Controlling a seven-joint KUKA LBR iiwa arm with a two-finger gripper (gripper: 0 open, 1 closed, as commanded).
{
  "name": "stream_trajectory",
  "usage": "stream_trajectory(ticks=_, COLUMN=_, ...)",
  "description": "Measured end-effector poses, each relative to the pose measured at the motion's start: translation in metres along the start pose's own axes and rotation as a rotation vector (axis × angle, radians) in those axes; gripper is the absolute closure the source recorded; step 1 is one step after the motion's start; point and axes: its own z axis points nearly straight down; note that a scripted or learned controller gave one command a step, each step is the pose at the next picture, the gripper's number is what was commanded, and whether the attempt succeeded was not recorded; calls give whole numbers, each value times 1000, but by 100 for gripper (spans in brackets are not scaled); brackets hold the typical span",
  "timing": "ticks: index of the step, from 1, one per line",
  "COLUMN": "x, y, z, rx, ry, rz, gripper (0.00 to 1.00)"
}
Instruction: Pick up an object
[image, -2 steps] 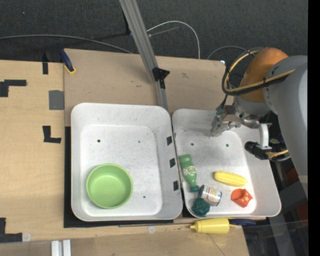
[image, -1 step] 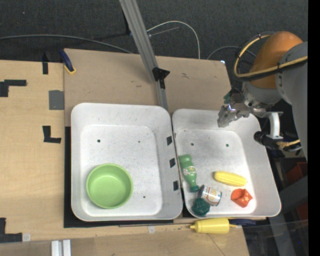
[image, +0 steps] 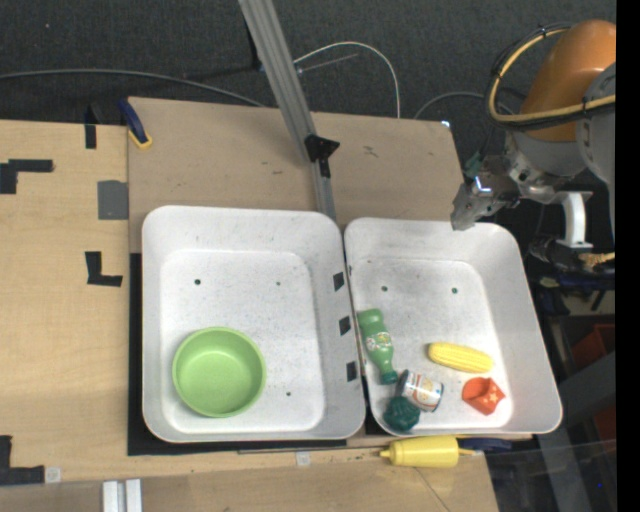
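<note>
The right bin (image: 500, 262) holds a green bottle (image: 377, 343), a yellow corn cob (image: 460, 356), a red block (image: 483, 394), a small can (image: 423, 389) and a dark green lump (image: 402, 414). A green bowl (image: 219, 371) sits in the left bin (image: 240, 235). My gripper (image: 468, 205) hangs above the far right corner of the right bin, well away from all the objects, with nothing seen in it. Whether its fingers are apart is not discernible.
A yellow bottle (image: 424, 452) lies on the bench just in front of the right bin. A grey metal pole (image: 285, 80) slants down to the seam between the bins. Cables run across the dark floor at the back.
</note>
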Motion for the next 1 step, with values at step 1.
stream_trajectory(ticks=1, x=0, y=1, z=-36, rx=2, ry=1, rz=0, gripper=100)
